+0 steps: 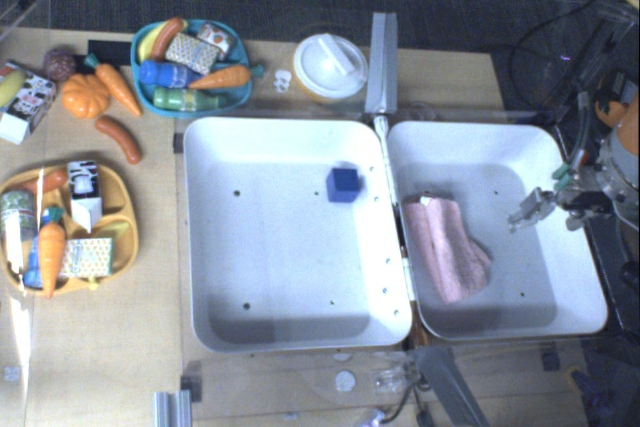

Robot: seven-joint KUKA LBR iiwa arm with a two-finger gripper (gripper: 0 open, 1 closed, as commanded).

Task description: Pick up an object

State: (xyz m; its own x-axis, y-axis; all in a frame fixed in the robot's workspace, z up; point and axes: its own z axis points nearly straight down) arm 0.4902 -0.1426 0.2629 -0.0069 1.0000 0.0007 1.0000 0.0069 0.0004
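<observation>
You've got the gripper (530,208) at the right of the frame, over the right bin (500,147) near its right wall. Can't tell how far it's open; nothing visible between the tips. Pink cloth (447,247) lies crumpled in the right bin's left half, against the divider side, well apart from the gripper. Blue cube (343,183) sits in the left bin (260,315), upper right area. Outside the bins at frame left: blue bowl (160,101) and yellow tray (124,217) of toy food, plus a white lid (330,63) at top centre.
</observation>
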